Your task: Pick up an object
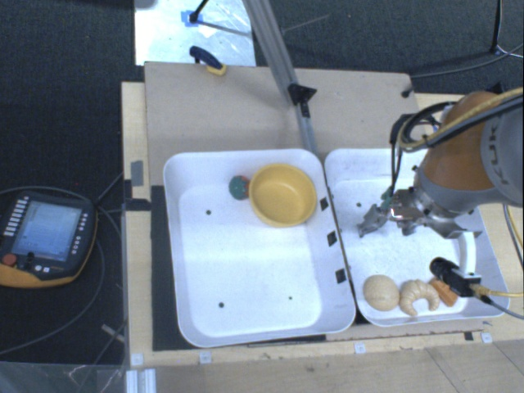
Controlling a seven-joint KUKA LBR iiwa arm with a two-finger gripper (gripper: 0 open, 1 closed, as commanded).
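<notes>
Pincer [372, 222] hangs over the bare middle of the right bin [348, 166], fingers spread, nothing between them. Looks like the approach step, no grasp yet. Candidates sit at that bin's near edge: a pale round bun [380, 291] touching a croissant [418, 295], with a small orange piece [448, 292] just beside it. Left bin [184, 244] has a yellow bowl [282, 194] with a small green ball [238, 187] against it. Next move probably needs a shift toward the near edge, then a descent centred on one item.
</notes>
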